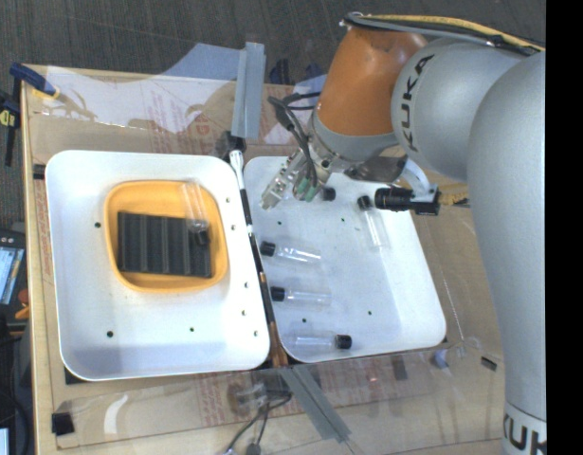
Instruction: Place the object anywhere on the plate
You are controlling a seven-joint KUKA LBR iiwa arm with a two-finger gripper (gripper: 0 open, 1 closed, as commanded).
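Note:
An orange-yellow plate (127,200) lies in the left bin (82,330) and carries a black ridged rack (163,245). A clear tube (193,205) rests on the plate's right part, against the rack's upper right corner. My gripper (286,190) hangs over the top left corner of the right bin (409,316), close to the divide between the bins and right of the plate. Several clear tubes with black caps lie in the right bin: one (293,252) just below the gripper, another (302,296) lower down, one (319,343) at the front edge.
A further capped tube (373,224) lies in the right bin's upper right, beside a black fitting (400,199) on the arm. The big grey and orange arm (433,83) covers the right side. A grey bar (245,88) stands behind the bins.

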